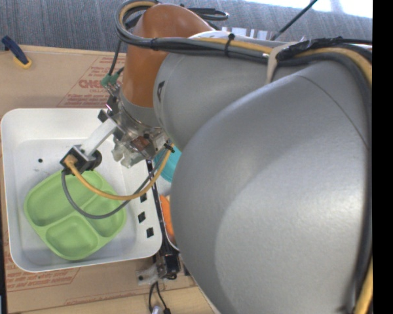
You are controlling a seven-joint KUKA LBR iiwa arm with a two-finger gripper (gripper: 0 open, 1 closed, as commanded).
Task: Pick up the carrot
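Observation:
A sliver of orange, likely the carrot (166, 220), peeks out from under the big grey arm just right of the wall between the two bins. Most of it is hidden by the arm. My gripper (132, 145) hangs below the orange wrist band, over the right side of the left bin (13, 175), up and to the left of the orange sliver. A yellow cable loops from it across the bin.
A green divided plate (72, 211) lies in the left bin's near half. A teal object (171, 163) shows at the right bin's left edge, mostly under the arm. A blue and yellow clamp (16, 52) sits at the cardboard's far left corner.

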